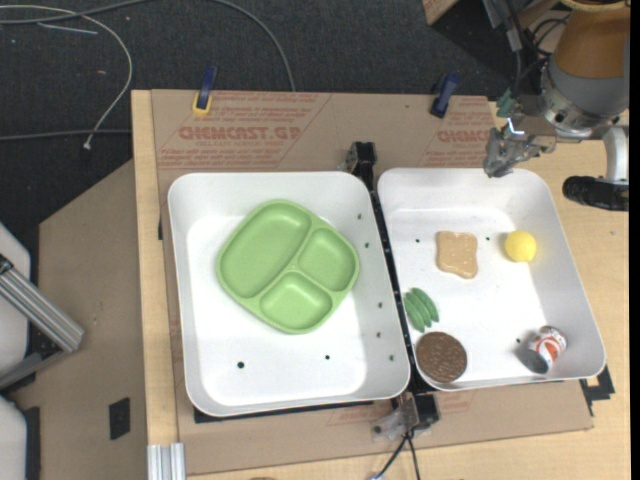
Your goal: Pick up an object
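End effector (pixel 499 165) is hovering over the right white plastic bin's (pixel 572 298) far rim, finger state indeterminate; descending there is risking rim collision, missing the yellow ball (pixel 519 246).

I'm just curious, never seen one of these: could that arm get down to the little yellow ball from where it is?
Probably yes. The yellow ball lies alone in the right bin, apart from the toast-shaped piece, with nothing over it. The gripper hangs above that bin's far edge.
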